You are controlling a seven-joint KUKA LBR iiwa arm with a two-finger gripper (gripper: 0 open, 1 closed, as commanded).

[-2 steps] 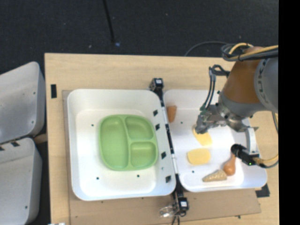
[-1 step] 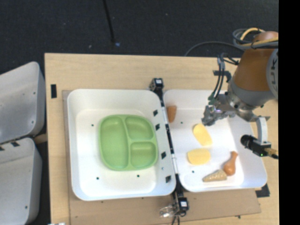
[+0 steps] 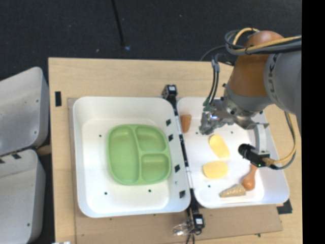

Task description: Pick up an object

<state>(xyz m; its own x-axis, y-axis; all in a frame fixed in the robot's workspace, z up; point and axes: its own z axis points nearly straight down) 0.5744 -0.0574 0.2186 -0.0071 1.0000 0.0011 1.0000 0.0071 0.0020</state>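
Overhead, the arm [image 3: 254, 80] hangs its gripper [image 3: 209, 122] just above a yellow piece [image 3: 219, 146]; jaw state unclear.

Arm [image 3: 264, 70] cut off at right edge, right bin's [image 3: 274, 187] far rim hidden behind it

Grey arm [image 3: 284, 80], orange band, yellow cables

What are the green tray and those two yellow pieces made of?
Green tray: likely moulded plastic, with a smooth, even colour and rounded compartments. Yellow pieces: probably plastic or foam toy food, matte and uniform; the look leaves it open.
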